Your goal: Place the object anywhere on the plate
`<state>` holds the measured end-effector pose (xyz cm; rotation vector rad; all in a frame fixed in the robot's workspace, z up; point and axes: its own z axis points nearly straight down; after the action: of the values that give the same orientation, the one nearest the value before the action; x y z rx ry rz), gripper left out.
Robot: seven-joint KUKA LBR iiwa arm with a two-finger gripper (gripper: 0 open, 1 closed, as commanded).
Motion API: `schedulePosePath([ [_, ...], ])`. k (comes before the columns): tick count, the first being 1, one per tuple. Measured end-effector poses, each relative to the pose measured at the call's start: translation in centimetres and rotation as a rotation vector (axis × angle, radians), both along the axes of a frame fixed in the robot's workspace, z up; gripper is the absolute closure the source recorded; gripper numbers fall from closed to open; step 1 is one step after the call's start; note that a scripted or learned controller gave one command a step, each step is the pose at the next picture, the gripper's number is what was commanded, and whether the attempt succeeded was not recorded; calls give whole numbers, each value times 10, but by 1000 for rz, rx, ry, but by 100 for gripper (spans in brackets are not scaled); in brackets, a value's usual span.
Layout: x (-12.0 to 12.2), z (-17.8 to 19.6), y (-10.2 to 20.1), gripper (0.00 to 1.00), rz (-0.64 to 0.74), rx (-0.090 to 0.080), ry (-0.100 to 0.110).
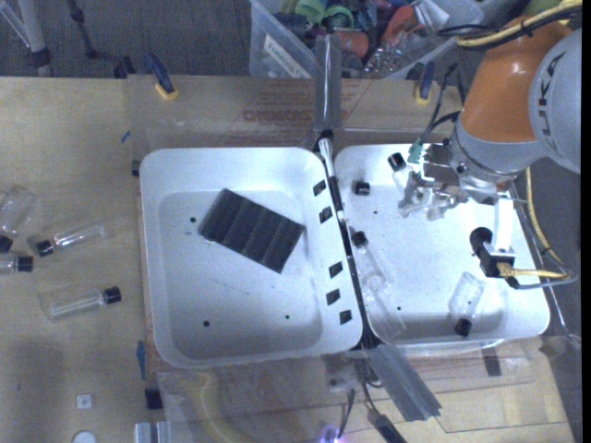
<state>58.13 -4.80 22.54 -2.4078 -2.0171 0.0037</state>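
Gripper (427,197) over right bin's far half | grip state indiscernible | dark ribbed rectangular plate (252,230) lies leftward, in left bin

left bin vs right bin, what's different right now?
The left bin holds one dark ribbed plate; the right bin holds small clear vials with black caps. The gripper hangs over the right bin, not the left. Both bins are shallow and white.

Plate (252,230) in left bin (166,178) — end effector (427,199) over right bin (526,317).
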Motion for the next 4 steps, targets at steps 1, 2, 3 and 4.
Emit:
schedulePosePath([
  [1, 70, -42, 45, 100, -112, 0, -2],
  [2, 85, -2, 85, 100, -801, -2, -1],
  [3, 74, -75, 144, 100, -740, 1, -2],
  [4, 68, 14, 226, 100, -378, 1, -3],
])
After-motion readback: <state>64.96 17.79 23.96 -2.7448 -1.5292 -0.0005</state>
